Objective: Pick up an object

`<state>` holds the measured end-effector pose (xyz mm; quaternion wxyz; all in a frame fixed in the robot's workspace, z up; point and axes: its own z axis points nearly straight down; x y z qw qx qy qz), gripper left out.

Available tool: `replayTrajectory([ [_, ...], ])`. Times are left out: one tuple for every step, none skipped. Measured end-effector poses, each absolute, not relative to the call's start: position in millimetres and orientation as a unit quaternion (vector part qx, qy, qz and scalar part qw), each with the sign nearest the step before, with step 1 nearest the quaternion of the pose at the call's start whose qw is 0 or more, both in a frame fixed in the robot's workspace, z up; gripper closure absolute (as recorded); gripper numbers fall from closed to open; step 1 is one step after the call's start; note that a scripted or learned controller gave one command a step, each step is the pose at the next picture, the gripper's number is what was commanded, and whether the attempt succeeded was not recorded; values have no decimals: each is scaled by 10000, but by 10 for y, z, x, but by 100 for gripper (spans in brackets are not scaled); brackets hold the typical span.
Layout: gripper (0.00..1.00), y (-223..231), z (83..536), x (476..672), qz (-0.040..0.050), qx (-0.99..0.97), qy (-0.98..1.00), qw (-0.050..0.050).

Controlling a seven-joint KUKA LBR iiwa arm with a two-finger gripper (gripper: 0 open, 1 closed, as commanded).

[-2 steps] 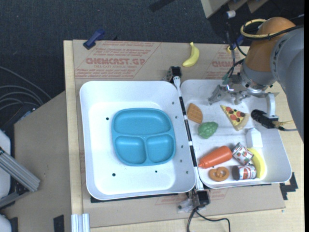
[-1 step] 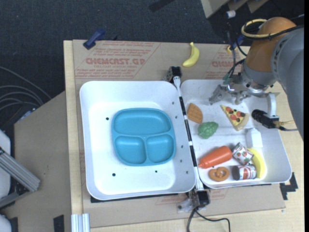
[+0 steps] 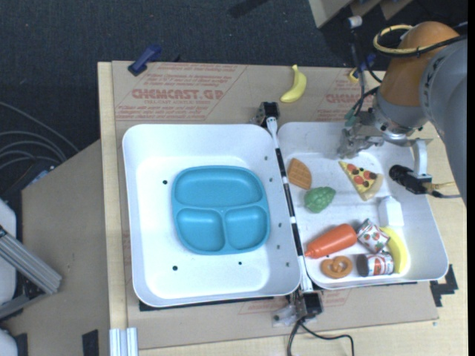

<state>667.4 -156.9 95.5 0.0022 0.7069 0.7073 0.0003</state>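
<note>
- Dark floor surrounded a brown bench (image 3: 215,87) bearing two white bins side by side, with a loose banana (image 3: 295,86) lying on the bench beyond them.
- Judged from how things lay, the pick had not been made yet — every object sat in its bin and nothing was lifted.
- Gripper (image 3: 358,141) hung over the far part of the right bin (image 3: 427,251), just beyond the pizza slice (image 3: 361,178); its fingertips were too small and cluttered to read, so how far it was open, and whether it had anything, could not be told.
- Nearest candidate to the gripper was the pizza slice, with a cookie (image 3: 300,173) a little further off, toward the left bin.
- Right bin also held a green lump (image 3: 319,199) just nearside of the cookie, a carrot (image 3: 332,239), a round orange piece (image 3: 338,266), two small cans (image 3: 373,237) and a second banana (image 3: 395,248) — all clustered at the end furthest from the gripper.
- Left bin (image 3: 145,199) held a blue divided tray (image 3: 220,208), well apart from the gripper.
- Left to do, by my reading: descend, close on one object, lift.
</note>
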Motion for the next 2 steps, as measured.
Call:
replayTrajectory([
  [0,-1568,954,6673,2,7069,7073,20],
  [0,-1615,847,6664,-4,7072,7070,-2],
])
